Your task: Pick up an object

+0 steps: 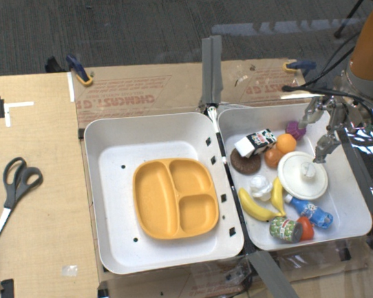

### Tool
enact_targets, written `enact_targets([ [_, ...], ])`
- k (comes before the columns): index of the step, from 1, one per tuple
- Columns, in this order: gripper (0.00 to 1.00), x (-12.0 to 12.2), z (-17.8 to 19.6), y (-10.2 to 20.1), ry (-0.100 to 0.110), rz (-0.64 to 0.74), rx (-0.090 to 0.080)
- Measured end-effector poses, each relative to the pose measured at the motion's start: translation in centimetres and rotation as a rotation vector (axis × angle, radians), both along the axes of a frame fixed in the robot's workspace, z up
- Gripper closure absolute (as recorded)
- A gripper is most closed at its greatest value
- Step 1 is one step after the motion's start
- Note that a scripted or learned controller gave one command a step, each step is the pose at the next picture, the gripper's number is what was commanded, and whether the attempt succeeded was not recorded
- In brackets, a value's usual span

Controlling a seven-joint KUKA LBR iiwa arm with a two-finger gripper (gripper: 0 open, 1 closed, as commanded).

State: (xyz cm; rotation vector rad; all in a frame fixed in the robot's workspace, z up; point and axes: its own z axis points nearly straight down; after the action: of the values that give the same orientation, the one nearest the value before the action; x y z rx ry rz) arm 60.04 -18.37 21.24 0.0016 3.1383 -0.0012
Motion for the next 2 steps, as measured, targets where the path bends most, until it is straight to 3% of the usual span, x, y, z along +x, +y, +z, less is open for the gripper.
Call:
enact_targets([
  [1, 0.0, 4.0, -11.7, 1.0, -0.002, 0.023, 0.0],
  [2, 1.0, 4.2, -10.6, 1.1, -0.007, 0.026, -0.003],
])
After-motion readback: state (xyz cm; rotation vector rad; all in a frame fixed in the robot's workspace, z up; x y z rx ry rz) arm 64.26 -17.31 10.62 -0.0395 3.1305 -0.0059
